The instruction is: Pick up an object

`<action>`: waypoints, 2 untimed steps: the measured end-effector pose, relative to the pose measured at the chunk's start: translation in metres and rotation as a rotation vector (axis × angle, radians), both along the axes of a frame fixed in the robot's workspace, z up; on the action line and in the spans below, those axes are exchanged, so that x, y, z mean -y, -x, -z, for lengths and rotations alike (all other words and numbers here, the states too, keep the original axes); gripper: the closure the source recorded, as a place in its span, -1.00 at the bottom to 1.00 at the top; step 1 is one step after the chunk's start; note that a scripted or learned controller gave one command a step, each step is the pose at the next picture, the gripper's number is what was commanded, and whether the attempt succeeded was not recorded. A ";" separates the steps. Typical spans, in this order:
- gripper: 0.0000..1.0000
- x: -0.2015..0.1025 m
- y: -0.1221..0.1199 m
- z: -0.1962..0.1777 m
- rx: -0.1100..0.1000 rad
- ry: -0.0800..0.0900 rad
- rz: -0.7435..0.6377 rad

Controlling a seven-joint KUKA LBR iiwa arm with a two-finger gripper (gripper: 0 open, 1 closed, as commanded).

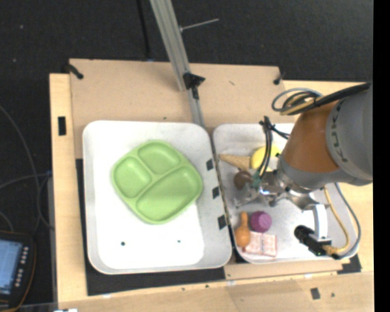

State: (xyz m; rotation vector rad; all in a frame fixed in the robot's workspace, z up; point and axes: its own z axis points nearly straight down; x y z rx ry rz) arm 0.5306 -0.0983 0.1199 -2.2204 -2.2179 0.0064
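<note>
Camera view: looks down at a slant on a tan wooden bench (136, 90) bearing two shallow white bins side by side.
Arm: the grey KUKA arm with an orange band (312, 145) reaches in from the right and hangs over the far half of the right bin, with black and yellow cables looping around it.
Left white bin (104, 239): the larger tub, on the left of the bench, with rounded corners.
Right white bin (292, 252): just beside the left one, partly covered by the arm.
Green divided plastic plate (157, 182): three compartments, lying flat in the middle of the left bin, turned at an angle.
Gripper (253, 186): low over the left part of the right bin, close to a tan cone; whether the jaws are spread or pressed together cannot be told.
Tan cone-shaped toy (235, 161): far left of the right bin, beside a yellow rounded object (265, 155).
Pink and white flat packet (262, 244): near edge of the right bin.
Purple round object (260, 221): near the packet, just right of a small orange piece (243, 230).
</note>
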 end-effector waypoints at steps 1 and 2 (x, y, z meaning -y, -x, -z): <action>1.00 0.001 -0.003 -0.015 0.009 0.000 0.004; 1.00 -0.002 0.004 -0.066 0.012 0.001 -0.004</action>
